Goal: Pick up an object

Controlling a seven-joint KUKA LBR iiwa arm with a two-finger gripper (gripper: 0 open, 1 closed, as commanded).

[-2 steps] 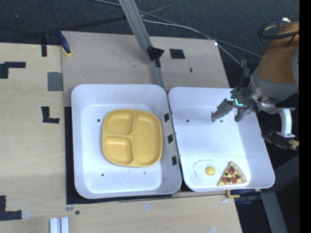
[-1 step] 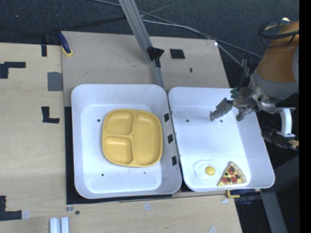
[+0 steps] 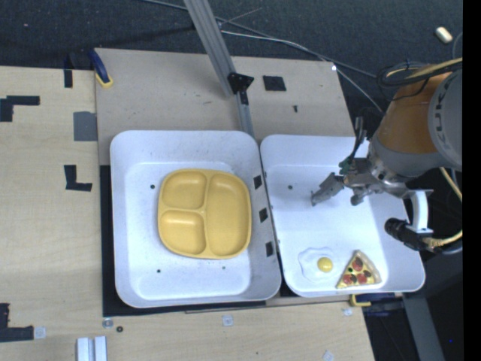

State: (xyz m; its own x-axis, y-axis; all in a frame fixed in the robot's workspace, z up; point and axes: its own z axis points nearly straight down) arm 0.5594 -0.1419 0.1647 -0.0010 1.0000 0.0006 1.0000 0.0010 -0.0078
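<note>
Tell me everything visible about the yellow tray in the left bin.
The yellow tray is a rounded-square plate that looks like matte plastic, split by raised ridges into three compartments: two on its left half, one long one on its right. All three hold nothing. It lies flat, right side up, turned slightly, near the middle of the left bin, resting on the bin floor. Nothing else touches it.

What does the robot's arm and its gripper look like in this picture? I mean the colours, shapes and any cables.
The arm is thick and rounded, grey with a wide orange band above the wrist. At its end sits a dark grey metal gripper with thin fingers. Thin cables loop near the orange band, and a white bracket with a black part hangs below the wrist.
</note>
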